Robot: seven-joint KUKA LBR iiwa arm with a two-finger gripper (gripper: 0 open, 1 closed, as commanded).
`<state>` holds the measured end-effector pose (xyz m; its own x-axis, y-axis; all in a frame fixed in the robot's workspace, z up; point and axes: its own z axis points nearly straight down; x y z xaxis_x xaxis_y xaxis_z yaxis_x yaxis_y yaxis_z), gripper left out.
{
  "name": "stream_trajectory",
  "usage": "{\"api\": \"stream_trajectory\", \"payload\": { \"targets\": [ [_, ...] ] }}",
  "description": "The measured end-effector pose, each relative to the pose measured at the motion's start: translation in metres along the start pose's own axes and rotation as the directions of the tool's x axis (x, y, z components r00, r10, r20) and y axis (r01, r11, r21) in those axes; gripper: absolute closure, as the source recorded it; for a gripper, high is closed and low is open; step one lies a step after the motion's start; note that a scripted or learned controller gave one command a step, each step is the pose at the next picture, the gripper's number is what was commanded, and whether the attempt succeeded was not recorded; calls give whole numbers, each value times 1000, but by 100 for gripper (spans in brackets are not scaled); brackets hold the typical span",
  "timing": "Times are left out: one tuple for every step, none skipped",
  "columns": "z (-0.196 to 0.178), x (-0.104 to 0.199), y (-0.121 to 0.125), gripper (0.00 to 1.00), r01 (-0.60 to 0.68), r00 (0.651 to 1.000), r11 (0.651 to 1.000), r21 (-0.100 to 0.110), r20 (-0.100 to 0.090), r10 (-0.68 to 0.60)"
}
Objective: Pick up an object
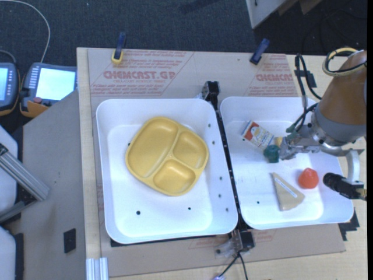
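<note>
The two-finger gripper (pixel 284 150) hung low over the right shallow white bin (pixel 256 212), reaching in from the right below the grey arm with its orange band (pixel 344 101). Whether its fingers were apart or together could not be told, for they were small and dark against the bin.

Just to the pincer's left, touching or nearly touching its tip, lay a small teal-green rounded object (pixel 271 153); it was too small to show a long axis. Up and to the left of the pincer, just beyond the teal piece, lay a small white-and-red carton (pixel 256 135), its long axis running on a slant from upper left to lower right, with the lower end pointing toward the pincer. Below the pincer lay a tan wedge-shaped piece (pixel 287 192), its narrow point toward the pincer and its broad end away, down and to the right. To the lower right of the pincer sat a small orange-red ball (pixel 308 178), apart from the wedge.

Well to the left of the pincer, the left shallow white bin (pixel 116 214) held a yellow plastic plate with three compartments (pixel 167 155), set askew.

Both bins stood on a pale board with red lettering (pixel 140 72), on dark carpet (pixel 145 10). Far left stood a handheld screen unit (pixel 51 83).
</note>
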<state>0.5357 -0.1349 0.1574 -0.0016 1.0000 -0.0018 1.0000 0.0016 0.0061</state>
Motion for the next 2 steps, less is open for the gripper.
{"api": "stream_trajectory", "payload": {
  "targets": [
    [-64, 0, 0, 100, 0, 1000, 1000, -3, 1, 0],
    [-118, 0, 2, 100, 0, 1000, 1000, -2, 1, 0]
  ]
}}
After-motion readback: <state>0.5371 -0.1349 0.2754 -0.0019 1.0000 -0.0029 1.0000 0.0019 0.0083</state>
